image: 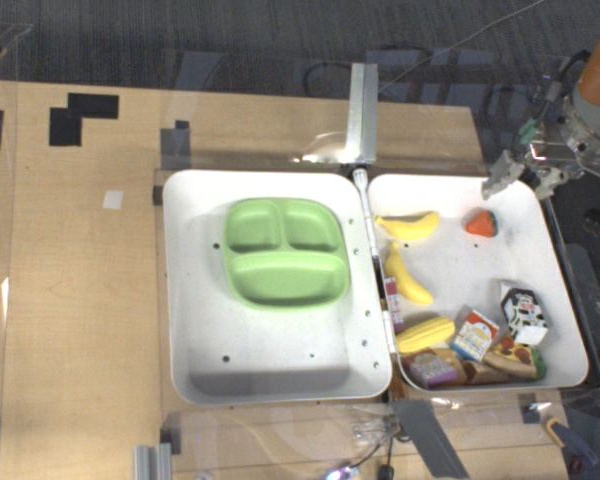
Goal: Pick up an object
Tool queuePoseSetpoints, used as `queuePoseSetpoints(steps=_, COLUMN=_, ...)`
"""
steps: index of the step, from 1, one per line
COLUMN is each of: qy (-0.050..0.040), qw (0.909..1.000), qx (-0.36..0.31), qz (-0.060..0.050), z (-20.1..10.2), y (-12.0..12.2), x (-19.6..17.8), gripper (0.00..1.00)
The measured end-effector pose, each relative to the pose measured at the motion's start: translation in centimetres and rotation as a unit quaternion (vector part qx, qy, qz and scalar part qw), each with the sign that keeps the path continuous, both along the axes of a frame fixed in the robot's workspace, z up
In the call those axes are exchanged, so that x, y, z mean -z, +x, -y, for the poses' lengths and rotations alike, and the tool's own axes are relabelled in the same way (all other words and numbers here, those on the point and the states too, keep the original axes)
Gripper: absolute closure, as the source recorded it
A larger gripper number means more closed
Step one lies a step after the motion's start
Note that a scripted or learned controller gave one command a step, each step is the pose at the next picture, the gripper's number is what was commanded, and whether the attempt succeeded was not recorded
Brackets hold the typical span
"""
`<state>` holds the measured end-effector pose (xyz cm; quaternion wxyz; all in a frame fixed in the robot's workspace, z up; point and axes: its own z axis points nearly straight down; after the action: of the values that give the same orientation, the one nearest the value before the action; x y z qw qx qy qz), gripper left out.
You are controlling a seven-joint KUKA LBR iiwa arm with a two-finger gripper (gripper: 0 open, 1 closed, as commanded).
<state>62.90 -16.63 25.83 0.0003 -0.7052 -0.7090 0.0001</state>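
White plastic, two shallow bins side by side on a pale wooden bench [70,268], divided by a narrow metal rail [364,118].

Left white bin [195,348]: one light green plastic divided plate [284,250] with three compartments, lying flat near the bin's centre.

Right white bin [570,353], contents:
- Yellow toy banana [410,226], upper left of the bin, beside the dividing wall.
- Second yellow toy banana [408,280], just below the first.
- Small red-orange rounded object [482,224], upper right of the bin, standing apart from the rest.
- Yellow corn-like piece [425,333], lower left.
- Purple-tinted packet [436,368], at the bottom edge, just below the corn-like piece.
- Small printed carton with blue and white faces [473,336], lower centre.
- Tan wedge-shaped toy with red spots [513,358], lower right, touching the carton.
- Black-and-white patterned small box [523,311], right side, just above the wedge.

Grey two-finger gripper [510,175], upper right of the frame, at the far rim of the right bin, above and just right of the red-orange object. Whether the tool is parted or closed cannot be told; nothing is seen clamped in it.
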Motion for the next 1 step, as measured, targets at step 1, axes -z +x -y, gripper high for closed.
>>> queuePoseSetpoints(steps=1, qy=0.0006, qw=0.9991, qx=-0.041, qz=0.000, z=-3.56, y=4.01, x=15.15, gripper=0.00)
